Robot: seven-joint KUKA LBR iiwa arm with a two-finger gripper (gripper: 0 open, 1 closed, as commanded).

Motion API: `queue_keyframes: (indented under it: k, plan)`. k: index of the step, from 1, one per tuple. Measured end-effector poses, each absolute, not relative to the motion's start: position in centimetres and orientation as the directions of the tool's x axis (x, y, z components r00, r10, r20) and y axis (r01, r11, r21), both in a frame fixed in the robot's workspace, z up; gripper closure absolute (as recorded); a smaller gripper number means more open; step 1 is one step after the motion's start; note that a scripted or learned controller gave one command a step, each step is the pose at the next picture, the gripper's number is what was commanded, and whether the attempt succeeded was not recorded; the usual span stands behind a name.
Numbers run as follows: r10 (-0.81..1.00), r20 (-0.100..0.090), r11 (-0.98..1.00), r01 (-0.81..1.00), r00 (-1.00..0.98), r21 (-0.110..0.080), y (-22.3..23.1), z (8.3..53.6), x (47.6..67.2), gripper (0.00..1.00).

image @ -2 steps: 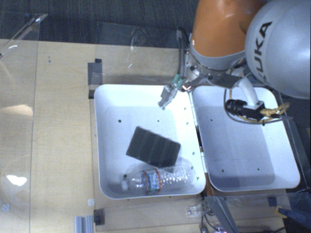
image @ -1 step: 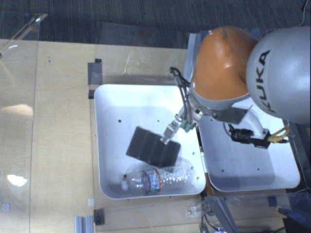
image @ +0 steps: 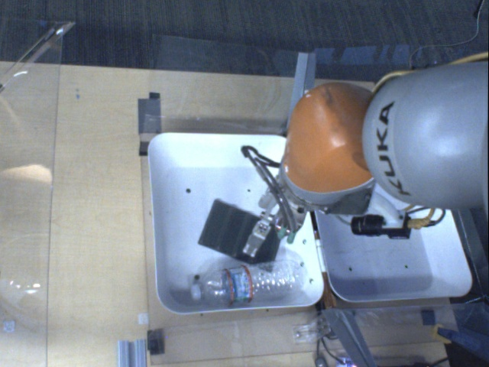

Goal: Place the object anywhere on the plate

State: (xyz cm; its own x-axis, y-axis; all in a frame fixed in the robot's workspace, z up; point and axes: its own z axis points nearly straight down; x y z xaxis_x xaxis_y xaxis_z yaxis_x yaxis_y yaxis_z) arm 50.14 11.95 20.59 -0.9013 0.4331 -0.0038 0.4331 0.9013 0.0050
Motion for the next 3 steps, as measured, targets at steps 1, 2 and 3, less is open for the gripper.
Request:
queue_keyframes:
  k: [1,2,3]
  plan:
    - [0.177,-0.005,0.984,0.177,-0.984,0.004,9.0,18.5,48.8,0.00]
    - [0.178,-0.013,0.984,0.178,-0.984,0.009,9.2,19.7,49.1,1.00]
    - [0.178,-0.013,0.984,0.178,-0.984,0.009,9.2,19.7,49.1,0.00]
